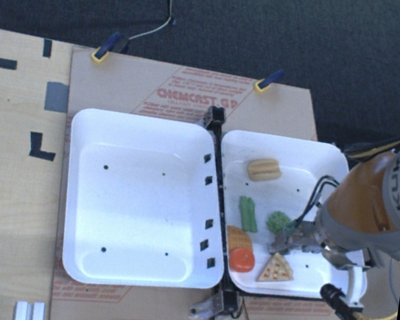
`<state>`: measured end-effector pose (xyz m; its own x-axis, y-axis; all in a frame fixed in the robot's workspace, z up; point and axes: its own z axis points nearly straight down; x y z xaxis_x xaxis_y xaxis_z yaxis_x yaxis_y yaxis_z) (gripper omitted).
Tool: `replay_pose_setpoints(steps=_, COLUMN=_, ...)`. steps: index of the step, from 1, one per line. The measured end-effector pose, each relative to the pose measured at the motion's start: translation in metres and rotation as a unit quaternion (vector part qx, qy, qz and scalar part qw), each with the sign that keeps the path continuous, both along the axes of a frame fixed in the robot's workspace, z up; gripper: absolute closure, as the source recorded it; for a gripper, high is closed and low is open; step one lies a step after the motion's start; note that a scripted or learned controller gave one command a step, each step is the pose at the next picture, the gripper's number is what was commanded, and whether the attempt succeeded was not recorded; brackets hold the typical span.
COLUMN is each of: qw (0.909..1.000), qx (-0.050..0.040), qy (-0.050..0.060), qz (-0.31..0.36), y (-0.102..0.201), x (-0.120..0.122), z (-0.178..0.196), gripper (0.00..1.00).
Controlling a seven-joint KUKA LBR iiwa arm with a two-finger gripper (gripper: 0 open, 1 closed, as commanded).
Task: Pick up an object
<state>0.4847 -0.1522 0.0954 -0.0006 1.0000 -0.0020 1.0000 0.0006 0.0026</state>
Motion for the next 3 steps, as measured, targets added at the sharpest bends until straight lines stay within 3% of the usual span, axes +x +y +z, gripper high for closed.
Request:
replay_pose_setpoints(steps=1, qw=1.0, qx=0.0009, qy=-0.001, qz=0.003, y=0.031, x=0.04, z=0.057, gripper=1.0)
replay_pose_setpoints(steps=3, qw=1.0, qx=0.0016, qy=0.003, qz=0.001, y=0.029, x=0.037, z=0.072, gripper=1.0)
